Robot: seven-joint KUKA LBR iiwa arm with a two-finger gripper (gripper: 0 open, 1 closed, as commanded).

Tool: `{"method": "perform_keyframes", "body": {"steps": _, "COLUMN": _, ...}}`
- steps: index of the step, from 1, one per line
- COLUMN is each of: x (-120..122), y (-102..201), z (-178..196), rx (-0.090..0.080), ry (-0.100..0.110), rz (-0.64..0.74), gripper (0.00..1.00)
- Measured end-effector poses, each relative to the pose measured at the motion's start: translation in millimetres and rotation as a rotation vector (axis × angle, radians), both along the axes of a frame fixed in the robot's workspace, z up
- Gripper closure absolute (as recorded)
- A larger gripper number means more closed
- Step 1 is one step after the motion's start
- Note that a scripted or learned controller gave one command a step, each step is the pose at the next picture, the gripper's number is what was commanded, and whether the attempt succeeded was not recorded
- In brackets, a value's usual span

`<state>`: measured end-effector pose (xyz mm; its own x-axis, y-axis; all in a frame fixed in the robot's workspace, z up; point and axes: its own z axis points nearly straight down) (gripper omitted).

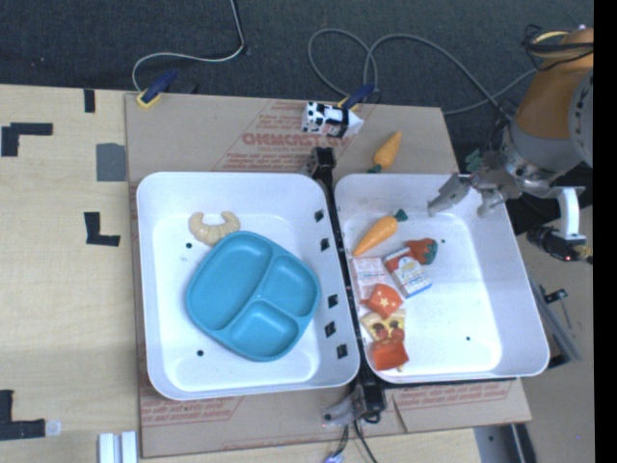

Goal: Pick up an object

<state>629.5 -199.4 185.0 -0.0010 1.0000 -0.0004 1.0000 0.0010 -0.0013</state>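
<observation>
Over the right bin's (501, 287) far right corner, the pincer (465, 195) hangs with fingers spread wide, holding nothing. Toward the bin's middle divider lies the carrot (377, 232), its long axis diagonal, green top pointing at the pincer.

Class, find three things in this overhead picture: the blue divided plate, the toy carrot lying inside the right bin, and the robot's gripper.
blue divided plate (253, 295), camera view, central ridge.
toy carrot (375, 232), camera view, middle of its orange body.
gripper (467, 199), camera view, midway between the fingertips.
</observation>
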Motion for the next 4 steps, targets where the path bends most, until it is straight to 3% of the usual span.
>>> {"method": "perform_keyframes", "body": {"steps": 1, "x": 41, "y": 27, "z": -98, "rx": -0.002, "ry": -0.007, "rz": 0.002, "gripper": 0.00}}
{"method": "perform_keyframes", "body": {"steps": 2, "x": 9, "y": 77, "z": -99, "rx": 0.000, "ry": -0.003, "rz": 0.001, "gripper": 0.00}}
{"method": "perform_keyframes", "body": {"steps": 3, "x": 6, "y": 103, "z": -99, "rx": -0.001, "ry": -0.004, "rz": 0.001, "gripper": 0.00}}
{"method": "perform_keyframes", "body": {"steps": 4, "x": 24, "y": 100, "z": -100, "rx": 0.000, "ry": -0.003, "rz": 0.001, "gripper": 0.00}}
